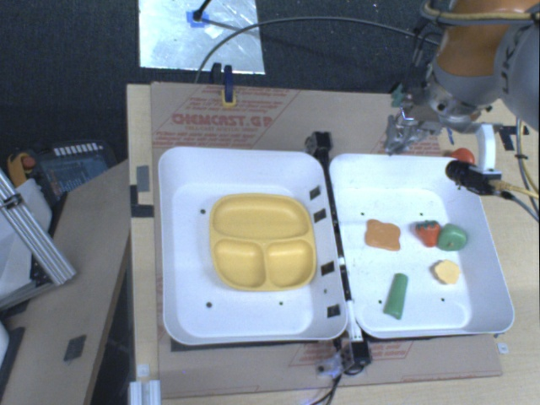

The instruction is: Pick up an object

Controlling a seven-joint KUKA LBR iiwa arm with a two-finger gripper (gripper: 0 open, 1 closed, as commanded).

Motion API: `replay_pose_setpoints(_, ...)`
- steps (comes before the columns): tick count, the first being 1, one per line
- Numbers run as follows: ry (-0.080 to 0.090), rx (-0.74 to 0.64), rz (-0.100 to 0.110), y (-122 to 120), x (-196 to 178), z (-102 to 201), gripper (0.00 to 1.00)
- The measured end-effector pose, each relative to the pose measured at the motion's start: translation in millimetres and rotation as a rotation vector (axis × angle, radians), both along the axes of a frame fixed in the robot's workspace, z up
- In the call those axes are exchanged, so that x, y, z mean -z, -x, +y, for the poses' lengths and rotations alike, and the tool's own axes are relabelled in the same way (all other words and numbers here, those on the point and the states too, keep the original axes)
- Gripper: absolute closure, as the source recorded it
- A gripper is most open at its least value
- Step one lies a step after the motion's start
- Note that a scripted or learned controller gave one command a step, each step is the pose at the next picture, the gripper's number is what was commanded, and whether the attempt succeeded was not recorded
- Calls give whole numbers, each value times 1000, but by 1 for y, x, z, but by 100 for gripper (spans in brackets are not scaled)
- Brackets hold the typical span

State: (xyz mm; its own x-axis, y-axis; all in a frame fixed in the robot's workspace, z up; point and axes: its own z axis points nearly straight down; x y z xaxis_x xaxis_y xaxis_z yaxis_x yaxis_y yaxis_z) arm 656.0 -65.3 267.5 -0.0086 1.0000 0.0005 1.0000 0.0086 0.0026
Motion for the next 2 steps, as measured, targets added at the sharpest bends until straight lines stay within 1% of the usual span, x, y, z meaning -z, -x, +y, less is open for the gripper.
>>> replay_pose_setpoints(2,0,1,1,-10,32,94,100)
